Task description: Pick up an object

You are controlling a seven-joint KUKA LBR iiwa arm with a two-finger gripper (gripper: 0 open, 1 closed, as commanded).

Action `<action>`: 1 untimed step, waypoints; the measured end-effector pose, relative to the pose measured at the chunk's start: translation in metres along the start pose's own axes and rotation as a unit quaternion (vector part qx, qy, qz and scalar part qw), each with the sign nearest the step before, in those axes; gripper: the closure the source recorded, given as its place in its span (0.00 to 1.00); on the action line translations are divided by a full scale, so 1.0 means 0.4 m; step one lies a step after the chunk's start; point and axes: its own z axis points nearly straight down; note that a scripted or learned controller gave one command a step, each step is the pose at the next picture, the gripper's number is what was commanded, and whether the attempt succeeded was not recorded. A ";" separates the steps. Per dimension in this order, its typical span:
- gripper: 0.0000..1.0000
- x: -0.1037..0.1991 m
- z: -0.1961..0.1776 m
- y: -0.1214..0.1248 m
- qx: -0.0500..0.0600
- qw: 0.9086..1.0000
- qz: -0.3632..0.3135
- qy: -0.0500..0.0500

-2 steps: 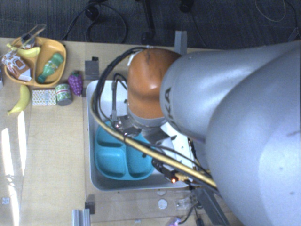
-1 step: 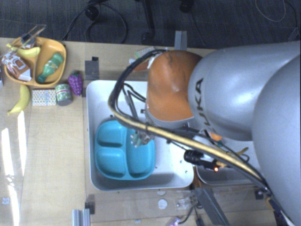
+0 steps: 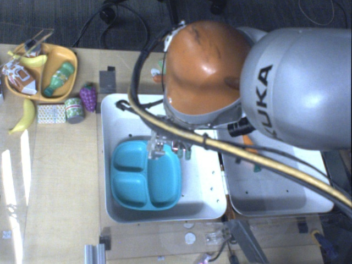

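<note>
Left to right: a blue divided tray (image 3: 146, 175) lies in the left bin (image 3: 108, 164) at lower centre; the gripper (image 3: 159, 146) hangs at the tray's upper edge, jaw state indeterminable. Step: approach. Next move likely calls for descent onto the tray rim.

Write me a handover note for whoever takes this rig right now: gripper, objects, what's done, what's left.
Gripper: low in the left bin, over the top edge of the blue divided tray; finger state hard to make out, nothing seen held.
Blue divided tray: lying flat in the left bin.
Right bin: mostly hidden under the arm.
Done: the reach into the bin.
Left: confirm a grasp and lift.
</note>
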 end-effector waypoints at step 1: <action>1.00 0.013 0.321 -0.108 0.001 0.992 -0.123 0.003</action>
